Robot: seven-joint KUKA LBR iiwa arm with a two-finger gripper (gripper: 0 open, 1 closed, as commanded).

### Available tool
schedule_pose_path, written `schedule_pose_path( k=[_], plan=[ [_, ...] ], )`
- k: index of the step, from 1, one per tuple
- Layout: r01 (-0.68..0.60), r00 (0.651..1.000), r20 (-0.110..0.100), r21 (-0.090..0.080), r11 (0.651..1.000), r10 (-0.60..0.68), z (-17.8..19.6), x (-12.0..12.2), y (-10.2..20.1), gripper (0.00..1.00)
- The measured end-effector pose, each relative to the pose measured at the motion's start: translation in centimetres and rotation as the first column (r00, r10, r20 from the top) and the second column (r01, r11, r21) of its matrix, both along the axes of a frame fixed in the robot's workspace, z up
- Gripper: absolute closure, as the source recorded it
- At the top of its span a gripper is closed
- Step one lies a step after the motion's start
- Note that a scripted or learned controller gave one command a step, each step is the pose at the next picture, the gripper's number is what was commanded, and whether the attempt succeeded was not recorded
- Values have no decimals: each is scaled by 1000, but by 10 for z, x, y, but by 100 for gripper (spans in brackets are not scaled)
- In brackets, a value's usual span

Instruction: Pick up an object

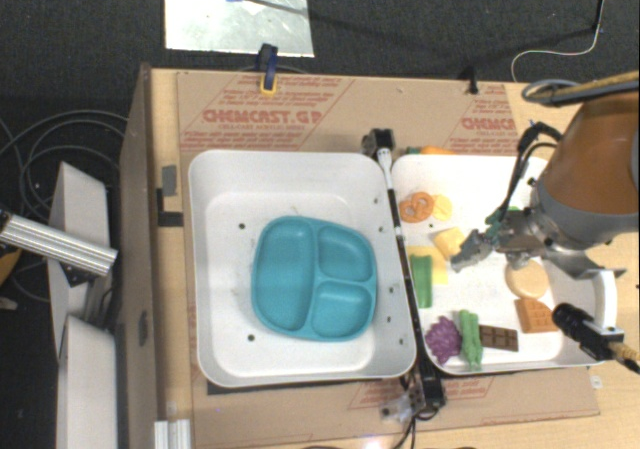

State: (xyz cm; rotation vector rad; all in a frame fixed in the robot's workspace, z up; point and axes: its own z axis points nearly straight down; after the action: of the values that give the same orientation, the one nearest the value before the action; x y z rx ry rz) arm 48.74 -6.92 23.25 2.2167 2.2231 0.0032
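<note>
- Toy food pieces scattered across the right bin (470, 169), all lying loose on its white floor.
- Pretzel (417, 205) near the bin's upper left, yellow chunk (449, 240) just below it, green stick (422, 280) along the left wall.
- Purple cluster (443, 337) and green leafy piece (467, 337) side by side near the front edge, dark chocolate bar (498, 339) just right of them.
- Round tan cookie (527, 281) and orange waffle square (534, 314) toward the right side.
- Gripper (468, 253) low over the bin's middle, just right of the yellow chunk and left of the cookie; cannot tell how far apart its tips stand, nothing visibly held.
- Teal divided plate (313, 277) resting in the left bin (230, 187), three compartments facing up.
- Grey arm (590, 187) with orange band entering from the right.
</note>
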Motion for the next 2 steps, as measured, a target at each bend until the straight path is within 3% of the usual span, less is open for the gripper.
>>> schedule_pose_path(
  k=[1, 2],
  plan=[
    [4, 1000, 10, -7, 1000, -4, 34, 94, -74, 0],
    [3, 1000, 0, -3, 1000, -3, -25, 127, -116, 0]
  ],
)
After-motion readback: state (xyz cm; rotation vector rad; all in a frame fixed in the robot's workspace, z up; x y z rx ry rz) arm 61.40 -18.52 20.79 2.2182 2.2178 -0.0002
